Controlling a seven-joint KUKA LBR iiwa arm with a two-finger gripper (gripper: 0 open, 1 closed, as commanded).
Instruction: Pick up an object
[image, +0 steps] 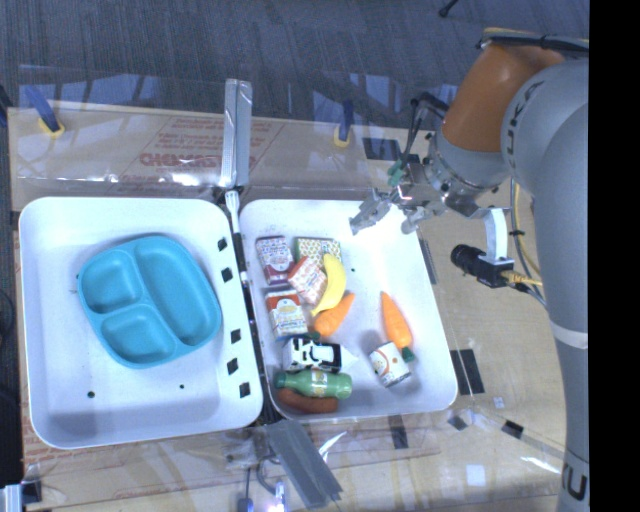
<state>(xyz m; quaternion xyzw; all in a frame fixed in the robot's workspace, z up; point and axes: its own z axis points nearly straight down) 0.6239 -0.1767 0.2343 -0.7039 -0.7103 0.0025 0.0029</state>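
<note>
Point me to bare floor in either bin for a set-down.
Left bin: bare white along its near edge and left side, around the blue divided plate. Right bin: a bare strip at the far right corner, below the gripper and beyond the carrot. Crowded: the right bin's left half, from the snack packets and banana to the green bottle.

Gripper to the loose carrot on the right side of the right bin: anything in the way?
Nothing visible. The gripper hangs over the right bin's upper right part, with bare white floor between it and the carrot. The small can lies just below the carrot, on the side away from the gripper.
</note>
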